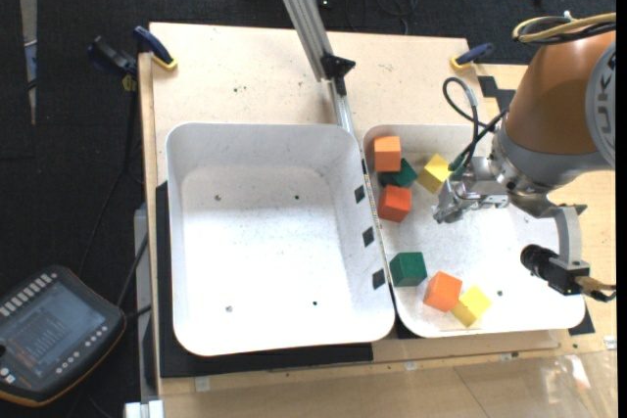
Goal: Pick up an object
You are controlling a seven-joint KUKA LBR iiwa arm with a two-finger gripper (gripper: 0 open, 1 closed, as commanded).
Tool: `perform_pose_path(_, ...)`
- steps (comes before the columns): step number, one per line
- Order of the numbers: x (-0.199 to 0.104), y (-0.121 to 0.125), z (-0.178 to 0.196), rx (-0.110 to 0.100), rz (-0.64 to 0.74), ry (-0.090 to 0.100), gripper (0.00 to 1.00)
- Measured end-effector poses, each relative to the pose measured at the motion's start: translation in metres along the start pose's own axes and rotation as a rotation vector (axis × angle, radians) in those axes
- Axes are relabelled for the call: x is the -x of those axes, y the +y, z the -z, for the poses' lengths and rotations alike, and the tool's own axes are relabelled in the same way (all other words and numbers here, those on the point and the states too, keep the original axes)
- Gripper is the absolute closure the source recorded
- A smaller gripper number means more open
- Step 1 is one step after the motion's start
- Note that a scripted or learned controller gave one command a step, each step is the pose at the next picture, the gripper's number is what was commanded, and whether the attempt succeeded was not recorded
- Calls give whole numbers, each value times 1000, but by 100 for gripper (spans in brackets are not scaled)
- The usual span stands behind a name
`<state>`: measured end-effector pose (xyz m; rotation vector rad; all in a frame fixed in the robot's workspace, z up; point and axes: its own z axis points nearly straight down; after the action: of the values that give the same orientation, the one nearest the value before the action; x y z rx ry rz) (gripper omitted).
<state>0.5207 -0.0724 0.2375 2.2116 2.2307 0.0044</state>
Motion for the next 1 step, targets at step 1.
perform_pose_path(1, -48, 6, 2, -2, 0, 0, 100)
